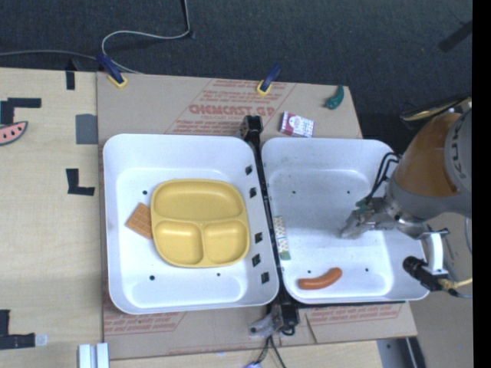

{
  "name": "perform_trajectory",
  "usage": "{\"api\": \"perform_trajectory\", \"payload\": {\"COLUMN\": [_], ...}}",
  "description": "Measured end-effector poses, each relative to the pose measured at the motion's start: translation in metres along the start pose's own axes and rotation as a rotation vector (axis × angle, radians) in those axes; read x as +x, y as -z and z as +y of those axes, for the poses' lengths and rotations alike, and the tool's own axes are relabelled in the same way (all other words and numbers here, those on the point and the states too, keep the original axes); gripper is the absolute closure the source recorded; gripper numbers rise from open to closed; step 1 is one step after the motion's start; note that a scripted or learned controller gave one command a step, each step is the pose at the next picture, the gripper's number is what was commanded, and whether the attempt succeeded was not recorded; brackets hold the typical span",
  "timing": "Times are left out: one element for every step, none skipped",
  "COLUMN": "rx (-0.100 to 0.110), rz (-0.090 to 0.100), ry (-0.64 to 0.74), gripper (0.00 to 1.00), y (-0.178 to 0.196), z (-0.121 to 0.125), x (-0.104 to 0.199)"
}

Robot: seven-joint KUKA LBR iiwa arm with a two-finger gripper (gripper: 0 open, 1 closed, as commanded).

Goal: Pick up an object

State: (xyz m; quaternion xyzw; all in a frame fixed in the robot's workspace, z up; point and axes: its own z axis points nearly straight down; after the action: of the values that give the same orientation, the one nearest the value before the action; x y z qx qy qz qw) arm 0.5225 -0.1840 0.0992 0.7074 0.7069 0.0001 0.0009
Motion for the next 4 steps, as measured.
{"api": "perform_trajectory", "payload": {"rx": [0.0, 0.001, 0.001, -0.001], "rz": [0.001, 0.002, 0.002, 0.001], "ry": [0.0, 0.0, 0.001, 0.001], "gripper": [1.0, 1.0, 0.0, 0.0], "y": [0.009, 0.018, 0.018, -0.013], "z": [0.0, 0.0, 0.0, 0.051], "x": [0.0, 0.001, 0.001, -0.012]}}
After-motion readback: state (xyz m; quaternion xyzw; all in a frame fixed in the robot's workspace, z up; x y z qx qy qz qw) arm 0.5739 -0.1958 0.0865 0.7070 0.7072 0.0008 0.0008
